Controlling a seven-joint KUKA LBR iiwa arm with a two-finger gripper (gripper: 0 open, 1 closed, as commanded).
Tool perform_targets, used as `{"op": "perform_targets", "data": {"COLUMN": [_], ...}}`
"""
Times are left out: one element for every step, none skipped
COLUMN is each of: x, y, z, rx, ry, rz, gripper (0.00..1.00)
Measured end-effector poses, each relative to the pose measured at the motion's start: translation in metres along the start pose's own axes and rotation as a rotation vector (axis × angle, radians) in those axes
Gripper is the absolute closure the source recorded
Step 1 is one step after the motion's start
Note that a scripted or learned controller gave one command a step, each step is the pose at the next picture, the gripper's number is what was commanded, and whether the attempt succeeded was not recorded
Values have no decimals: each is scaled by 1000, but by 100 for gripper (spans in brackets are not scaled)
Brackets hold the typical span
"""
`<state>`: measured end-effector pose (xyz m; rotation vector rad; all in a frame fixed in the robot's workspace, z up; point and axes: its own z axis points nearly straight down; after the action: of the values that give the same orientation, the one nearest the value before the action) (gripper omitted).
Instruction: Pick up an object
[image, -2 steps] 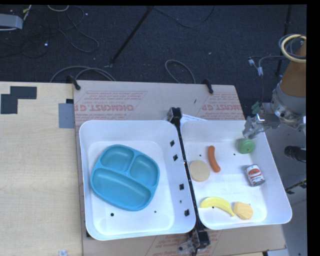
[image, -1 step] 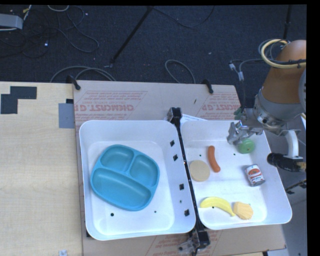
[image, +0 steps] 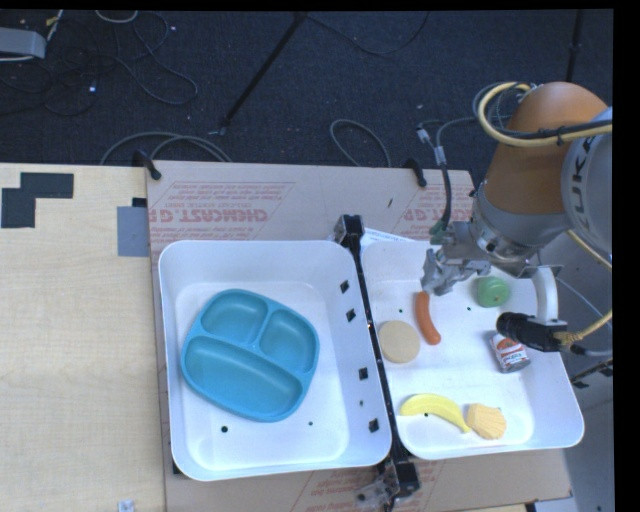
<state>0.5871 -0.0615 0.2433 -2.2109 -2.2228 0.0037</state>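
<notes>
My gripper (image: 448, 281) hangs over the upper part of the right bin (image: 560, 425), open with nothing between its fingers. Its tips stand just above the top end of an orange-red sausage (image: 428, 318). A green ball (image: 491, 291) lies close to its right. A tan round bun (image: 399, 341) rests left of the sausage. A small jar with a red label (image: 511, 354) sits at the bin's right side. A banana (image: 433, 408) and a yellow ridged piece (image: 487, 421) lie near the front edge.
The left bin (image: 190, 265) holds a blue divided plate (image: 250, 352). A black divider (image: 362, 340) runs between the two bins. The grey arm with its orange band (image: 545, 130) and yellow cable loom over the right bin's far right corner.
</notes>
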Motion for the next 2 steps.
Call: {"op": "perform_targets", "data": {"x": [49,98], "y": [-22,-42], "z": [15,26], "rx": [3,3], "ry": [-1,-1], "rz": [1,1], "gripper": [100,100]}}
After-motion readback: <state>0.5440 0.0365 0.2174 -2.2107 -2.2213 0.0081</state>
